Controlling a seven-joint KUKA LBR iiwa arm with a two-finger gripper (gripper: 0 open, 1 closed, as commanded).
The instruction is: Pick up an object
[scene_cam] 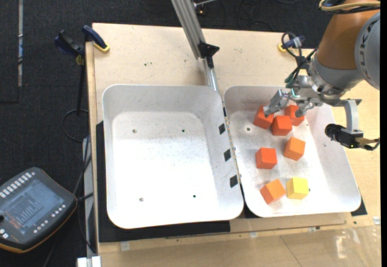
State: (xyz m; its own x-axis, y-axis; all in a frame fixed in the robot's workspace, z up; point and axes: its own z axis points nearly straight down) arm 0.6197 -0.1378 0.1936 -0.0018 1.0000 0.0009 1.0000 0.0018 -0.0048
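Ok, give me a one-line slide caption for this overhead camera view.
KUKA arm's end effector lowered over a cluster of orange blocks in the right bin, with a yellow block nearer the front.

We cannot make out whether the gripper (289, 101) has anything between its fingers; its tips merge with the cluster of red blocks (279, 119) at the far end of the right bin (338, 190), and the farthest block is partly covered by it. The arm (347, 42) is cut off by the right edge, so we lose its upper part. At the near left, the handheld controller (30, 208) runs off the left edge, and its screen is too small to read. The metal pole (184, 9) leaves the picture at the far edge.
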